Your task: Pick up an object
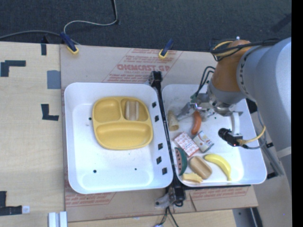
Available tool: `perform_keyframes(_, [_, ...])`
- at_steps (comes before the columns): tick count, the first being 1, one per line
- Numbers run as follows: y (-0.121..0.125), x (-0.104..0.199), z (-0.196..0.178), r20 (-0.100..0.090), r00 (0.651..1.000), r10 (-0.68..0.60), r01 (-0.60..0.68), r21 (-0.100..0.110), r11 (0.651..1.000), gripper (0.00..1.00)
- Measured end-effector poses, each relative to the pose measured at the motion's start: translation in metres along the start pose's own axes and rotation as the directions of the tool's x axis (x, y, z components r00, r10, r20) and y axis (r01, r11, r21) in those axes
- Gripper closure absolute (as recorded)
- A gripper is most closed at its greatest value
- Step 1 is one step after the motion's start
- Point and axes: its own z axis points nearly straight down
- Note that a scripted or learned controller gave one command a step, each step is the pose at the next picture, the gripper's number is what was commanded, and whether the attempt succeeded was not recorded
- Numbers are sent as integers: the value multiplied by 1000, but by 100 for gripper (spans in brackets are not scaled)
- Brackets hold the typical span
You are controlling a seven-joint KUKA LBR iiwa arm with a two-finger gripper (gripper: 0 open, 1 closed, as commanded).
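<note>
An orange-red sausage (pixel 196 122) lies tilted in the right bin (pixel 246 174), toward that bin's far edge and a little left of its middle, and the pincer (pixel 199 109) sits right over its upper end; from where I stand I cannot tell whether the fingers are parted or pressed together, nor whether they touch the sausage. The grey arm (pixel 265 79) with its orange band (pixel 226 72) reaches in from the bench's right edge, and a black cable fitting (pixel 228 137) hangs below the wrist over the bin floor. Just left of the sausage, near the divider between the bins, rests a small pale piece (pixel 173 123). Nearer the front edge lie a red-and-white checked packet (pixel 186 144) and, touching or just beside it, a small white carton (pixel 204 141). In the front part of this bin sit a watermelon slice (pixel 180 161) against the left wall, a hot dog bun (pixel 200 167) beside it, a pale yellow wedge (pixel 191 178) at the front wall, and a banana (pixel 219 164) to the right. The left bin (pixel 78 169) holds a yellow divided plate (pixel 122 123) in its far half, with a tan piece (pixel 131 109) in the plate's upper right compartment. Both bins stand on a cardboard sheet (pixel 132 67) clipped with two yellow clamps (pixel 165 51) at the bench's far edge.
</note>
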Motion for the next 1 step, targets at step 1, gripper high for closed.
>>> perform_keyframes(1, [0, 0, -10, 1, 1000, 0, 0, -1, 1000, 100])
